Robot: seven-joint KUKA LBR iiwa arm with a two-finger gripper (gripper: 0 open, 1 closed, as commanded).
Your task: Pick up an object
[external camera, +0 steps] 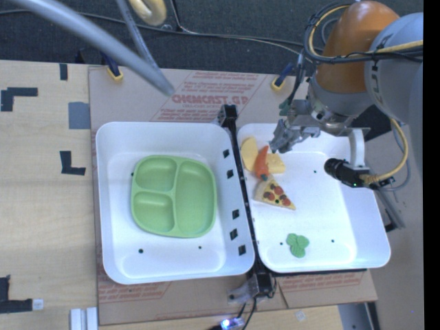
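A green divided plate lies flat in the left white bin.

Faint, largely unreadable red print on the cardboard sheet

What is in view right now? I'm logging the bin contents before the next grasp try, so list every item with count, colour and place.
Bins: 2, white, side by side on the bench; left bin, right bin.
Divided plate: 1, green, centre of left bin.
Pizza slice: 1, tan with red dots, right bin, left of centre.
Yellow and orange-red food pieces: small cluster, right bin's far-left corner.
Small green item: 1, right bin, near edge.
Arm: 1, grey with orange band.
Gripper: 1, above the food cluster.
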